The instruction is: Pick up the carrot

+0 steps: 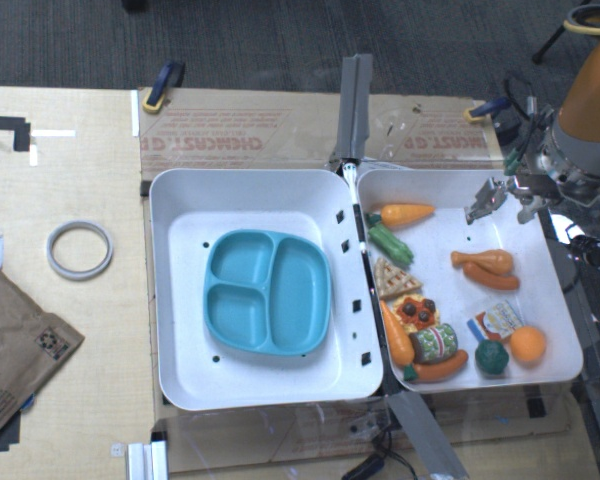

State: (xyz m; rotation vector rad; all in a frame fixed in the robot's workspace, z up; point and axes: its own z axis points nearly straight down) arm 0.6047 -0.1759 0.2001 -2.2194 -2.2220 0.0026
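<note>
The carrot (405,213) is an orange tapered piece lying on its side in the far left corner of the right bin (565,313). A second orange tapered piece (397,336) lies along that bin's left wall. My gripper (502,206) hangs over the far right part of the right bin, well to the right of the carrot and above a drumstick (485,261). Its two fingers stand apart, open, with nothing between them.
A green vegetable (390,240) lies just below the carrot. Further toy foods crowd the right bin: a pizza slice (415,311), a red sausage (440,368), an orange (528,345), a green ball (492,358). The left bin (170,268) holds a blue divided plate (270,293).
</note>
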